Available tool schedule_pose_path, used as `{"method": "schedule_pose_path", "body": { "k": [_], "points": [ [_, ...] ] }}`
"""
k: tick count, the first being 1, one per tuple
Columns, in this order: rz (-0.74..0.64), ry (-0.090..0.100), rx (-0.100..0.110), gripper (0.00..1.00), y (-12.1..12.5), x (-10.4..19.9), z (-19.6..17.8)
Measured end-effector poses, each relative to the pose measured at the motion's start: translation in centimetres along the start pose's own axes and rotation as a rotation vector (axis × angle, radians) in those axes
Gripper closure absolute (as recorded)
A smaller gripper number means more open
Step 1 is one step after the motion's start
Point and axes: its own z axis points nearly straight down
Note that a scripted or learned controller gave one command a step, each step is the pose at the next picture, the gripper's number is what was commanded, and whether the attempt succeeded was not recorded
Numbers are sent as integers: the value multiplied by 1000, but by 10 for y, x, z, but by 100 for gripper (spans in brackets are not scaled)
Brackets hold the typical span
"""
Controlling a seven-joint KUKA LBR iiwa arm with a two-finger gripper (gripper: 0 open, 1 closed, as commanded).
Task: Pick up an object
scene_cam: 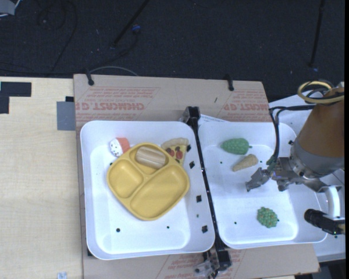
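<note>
The desk (29,173) carries two white bins side by side. The left bin (99,225) holds a yellow tray (157,193) with a bun (150,156) in one compartment, and a pizza slice (175,150) and a small red-and-white piece (117,147) lie just beside the tray's far rim. The right bin (232,228) is where the arm (326,138) works.

The claw (260,182) sits low in the right bin, near a cone (245,163), which looks the likeliest target. Whether the claw is open or closed I cannot tell.

The cone's long axis runs at a slant, thin tip toward the left and nearer side, broad end toward the far right. A good grasp would straddle that axis across the broad half, so the claw should shift toward the far side and turn square to it before closing.

A green pod (235,146) lies just beyond the cone, long axis roughly left-right. Green grapes (267,217) sit nearer the front, well apart.
</note>
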Motion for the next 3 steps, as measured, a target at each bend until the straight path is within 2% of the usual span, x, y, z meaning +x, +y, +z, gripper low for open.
{"method": "schedule_pose_path", "body": {
  "k": [1, 2, 3],
  "points": [
    [0, 0, 1, 0, -10, 6, 56],
    [4, -1, -3, 100, -9, 5, 43],
    [4, -3, -10, 100, -14, 0, -1]
  ]
}}
